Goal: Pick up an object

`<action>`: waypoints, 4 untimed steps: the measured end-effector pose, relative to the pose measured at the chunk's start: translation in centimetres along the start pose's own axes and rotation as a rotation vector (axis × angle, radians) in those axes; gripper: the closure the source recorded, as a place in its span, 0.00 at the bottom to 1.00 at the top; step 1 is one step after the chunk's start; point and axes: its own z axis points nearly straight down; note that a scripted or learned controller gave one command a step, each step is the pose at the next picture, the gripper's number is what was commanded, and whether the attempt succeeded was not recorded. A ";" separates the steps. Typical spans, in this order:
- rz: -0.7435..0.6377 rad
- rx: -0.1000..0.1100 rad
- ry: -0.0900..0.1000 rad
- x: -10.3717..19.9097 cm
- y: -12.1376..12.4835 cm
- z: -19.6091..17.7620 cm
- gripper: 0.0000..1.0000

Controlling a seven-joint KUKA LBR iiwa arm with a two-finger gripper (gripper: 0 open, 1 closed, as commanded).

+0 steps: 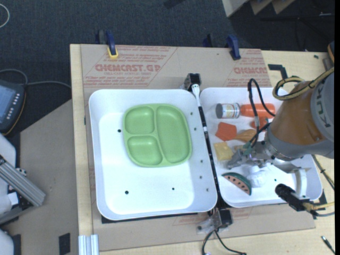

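My gripper (245, 158) hangs low in the right bin (211, 101), just right of a pale yellow wedge (223, 151) and above a watermelon-slice toy (237, 181). A white crumpled object (259, 175) lies under the wrist. Further back lie an orange-red block (227, 132), a tan piece (246, 135), and an orange bottle with a silver cap (243, 110). The arm hides the bin's right part.
The left bin (106, 169) holds a green three-compartment plate (158, 135). A ridge between the bins runs just left of the gripper. Blue clamps (111, 42) hold the board at the back.
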 end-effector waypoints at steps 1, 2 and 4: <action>0.001 -0.007 -0.002 -0.1 0.1 -1.3 1.00; 0.001 -0.011 -0.004 -1.1 0.1 -7.0 1.00; -0.002 -0.011 -0.004 -0.5 0.9 -14.3 1.00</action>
